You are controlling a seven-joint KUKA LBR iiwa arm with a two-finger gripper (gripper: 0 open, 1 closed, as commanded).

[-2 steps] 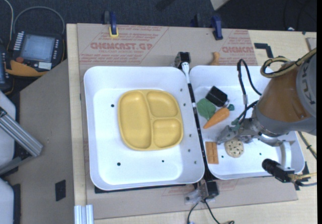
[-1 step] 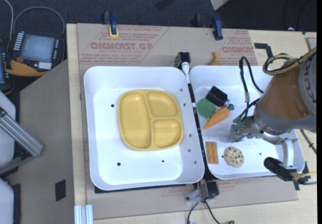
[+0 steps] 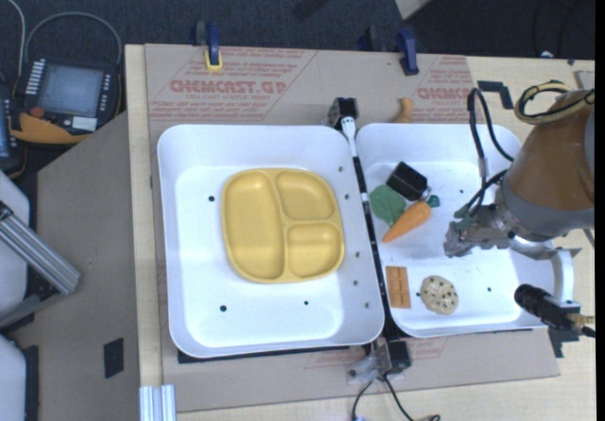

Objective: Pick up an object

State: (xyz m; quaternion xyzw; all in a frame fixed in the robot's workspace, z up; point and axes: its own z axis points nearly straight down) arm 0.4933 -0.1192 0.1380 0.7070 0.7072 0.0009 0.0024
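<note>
Four objects lie in the right bin (image 3: 492, 310): carrot (image 3: 406, 220), green piece (image 3: 386, 201), black block (image 3: 407, 181), cookie (image 3: 439, 294). Gripper (image 3: 460, 239) hangs low between carrot and cookie; whether its jaws are apart I cannot tell. A descent here likely meets bare floor. Carrot, green piece and block crowd together, inviting a glancing nudge; the cookie has open room.

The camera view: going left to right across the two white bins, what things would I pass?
Yellow divided plate → green piece → orange carrot → speckled cookie → gripper.
</note>
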